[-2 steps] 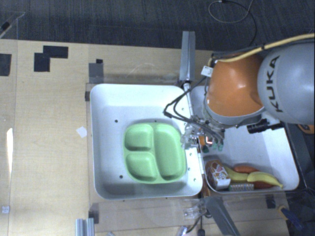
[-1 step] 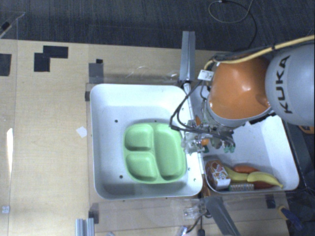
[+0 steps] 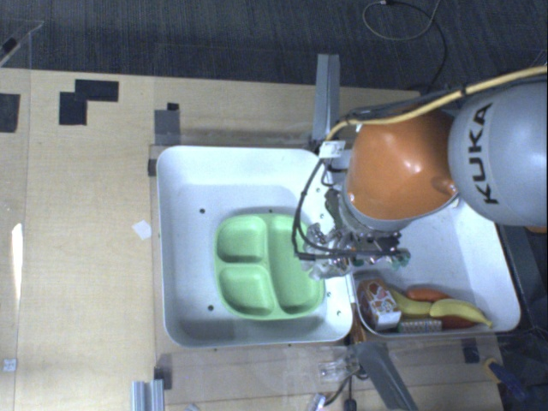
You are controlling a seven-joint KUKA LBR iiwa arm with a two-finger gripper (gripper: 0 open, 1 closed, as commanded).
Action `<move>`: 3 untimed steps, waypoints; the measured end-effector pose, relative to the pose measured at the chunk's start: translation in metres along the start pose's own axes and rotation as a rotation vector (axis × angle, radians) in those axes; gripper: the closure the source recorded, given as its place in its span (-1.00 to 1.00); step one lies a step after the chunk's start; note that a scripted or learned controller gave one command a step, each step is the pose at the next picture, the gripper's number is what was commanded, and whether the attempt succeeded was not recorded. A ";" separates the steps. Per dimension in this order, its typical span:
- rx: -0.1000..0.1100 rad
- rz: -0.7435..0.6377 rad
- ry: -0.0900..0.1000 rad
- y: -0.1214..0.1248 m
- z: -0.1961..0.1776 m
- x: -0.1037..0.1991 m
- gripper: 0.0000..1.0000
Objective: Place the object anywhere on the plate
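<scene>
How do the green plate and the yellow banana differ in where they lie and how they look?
The green plate lies in the left bin, the banana in the right bin among other objects. The plate is broad, squarish, and split into compartments; the banana is slim and curved. Both lie flat, apart from the gripper.

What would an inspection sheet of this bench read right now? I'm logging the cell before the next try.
Surface: light wooden bench bearing two shallow white bins, left bin and right bin.
Job's things: green divided plate lying in the left bin; the object to place cannot be identified.
Clutter: banana, a red item and a small packet along the right bin's near edge.
Grippers: gripper hangs over the plate's right edge, under the orange band; its state cannot be told.
Cables: black loops at the wrist; yellow hose along the arm; black cable on the floor.
Surroundings: dark carpet; black markers on the bench.
</scene>
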State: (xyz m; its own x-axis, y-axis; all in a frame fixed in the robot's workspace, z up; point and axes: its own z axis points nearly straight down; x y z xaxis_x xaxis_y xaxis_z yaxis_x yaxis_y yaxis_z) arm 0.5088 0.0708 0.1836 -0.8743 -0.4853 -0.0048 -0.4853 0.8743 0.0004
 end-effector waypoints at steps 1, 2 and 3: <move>0.000 0.000 0.000 0.000 0.000 0.000 -1.00; -0.001 0.004 -0.004 0.000 -0.009 -0.003 1.00; -0.002 -0.050 0.003 0.074 0.046 -0.029 1.00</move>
State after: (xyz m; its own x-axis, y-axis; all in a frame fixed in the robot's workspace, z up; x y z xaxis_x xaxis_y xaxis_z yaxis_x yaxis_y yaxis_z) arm 0.4982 0.1499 0.1375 -0.8487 -0.5288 -0.0020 -0.5288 0.8487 0.0019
